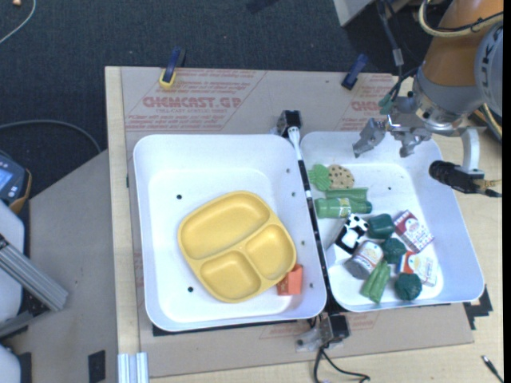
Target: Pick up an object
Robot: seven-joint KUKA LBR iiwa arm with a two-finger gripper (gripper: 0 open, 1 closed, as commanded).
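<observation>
Gripper (390,140) up over back edge of right bin (467,250), fingers spread apart, nothing between them. Toy pile (382,246) lies in right bin, nearer front, well apart from gripper. Cookie (340,175) closest.

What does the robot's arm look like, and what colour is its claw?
The arm is grey and rounded with a shiny orange band above the wrist. Its gripper is grey metal with two short fingers, and yellowish and dark cables loop around the arm.
</observation>
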